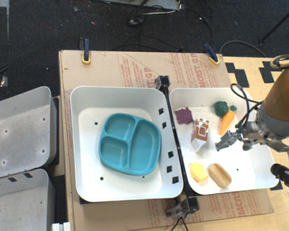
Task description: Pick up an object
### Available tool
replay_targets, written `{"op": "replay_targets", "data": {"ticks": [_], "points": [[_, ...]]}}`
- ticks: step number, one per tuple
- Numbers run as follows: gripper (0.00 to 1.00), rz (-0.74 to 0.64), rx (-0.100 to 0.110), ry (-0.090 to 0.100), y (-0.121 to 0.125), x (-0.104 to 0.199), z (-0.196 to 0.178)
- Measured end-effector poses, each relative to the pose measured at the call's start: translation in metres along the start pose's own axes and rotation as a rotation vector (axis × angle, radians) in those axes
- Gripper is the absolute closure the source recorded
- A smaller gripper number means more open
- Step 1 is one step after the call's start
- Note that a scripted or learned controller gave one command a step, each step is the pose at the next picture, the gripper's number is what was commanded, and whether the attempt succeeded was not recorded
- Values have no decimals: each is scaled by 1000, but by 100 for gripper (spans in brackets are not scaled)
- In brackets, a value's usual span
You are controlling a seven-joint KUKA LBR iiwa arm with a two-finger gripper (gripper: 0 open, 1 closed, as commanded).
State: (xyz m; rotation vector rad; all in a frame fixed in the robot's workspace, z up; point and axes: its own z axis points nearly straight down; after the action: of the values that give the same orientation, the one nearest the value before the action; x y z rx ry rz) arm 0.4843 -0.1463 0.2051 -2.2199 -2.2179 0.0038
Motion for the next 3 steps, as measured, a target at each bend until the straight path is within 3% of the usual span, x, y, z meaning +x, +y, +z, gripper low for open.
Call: {"op": "replay_targets", "data": {"ticks": [2, 3], "points": [[0, 1, 0, 1, -2, 7, 116], [100, 3, -4, 0, -1, 7, 103]]}}
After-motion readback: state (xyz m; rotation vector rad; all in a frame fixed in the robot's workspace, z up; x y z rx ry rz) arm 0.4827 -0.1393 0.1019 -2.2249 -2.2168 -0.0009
